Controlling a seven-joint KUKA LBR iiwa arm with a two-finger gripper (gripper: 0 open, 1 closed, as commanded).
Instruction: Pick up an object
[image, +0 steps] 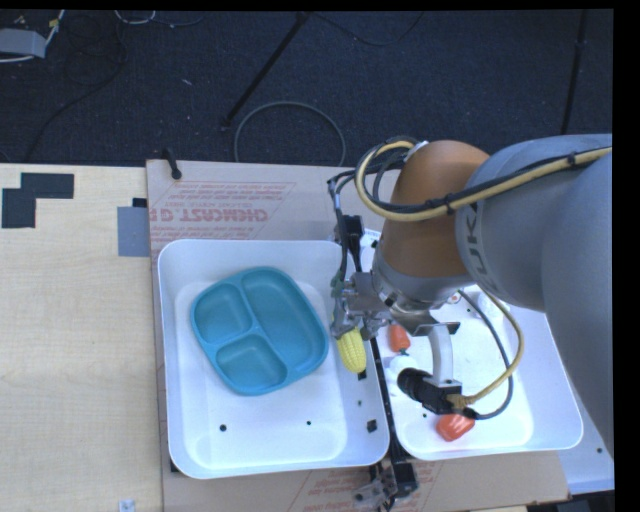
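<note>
Arm: the arm (440, 230) is reaching in from the right, with its orange band hanging over the seam between the two bins.
Gripper: the gripper (348, 318) is hovering low over the inner edge of the left bin (250, 440), right by the wall it shares with the right bin (540, 400).
Gripper state: cannot tell whether it is clenched or released, because the wrist is hiding the working end from this angle.
Likely target: a yellow corn cob (351, 351) is lying in the left bin directly below the gripper, close against the dividing wall. Cannot tell whether it is being gripped or just sitting under the tool.
Other items: a blue divided plate (258, 328) is taking up the middle of the left bin, near the cob but apart from it. An orange piece (399, 339) is lying in the right bin just across the wall. A second orange piece (455, 427) is sitting nearer that bin's front edge.
Stage (judgement): this is looking like the closing-in part of a grasp on the cob, and no lift is showing.
Risk 1: the cob is sitting tight to the wall, so one side of the gripper may be landing on the rim instead of beside the cob, giving an empty close.
Risk 2: the cob is rounded and probably smooth, so an off-centre pinch could be squeezing it out sideways toward the plate.
Risk 3: a shallow hold may be slipping once the arm is rising, dropping the cob back or over into the right bin.
</note>
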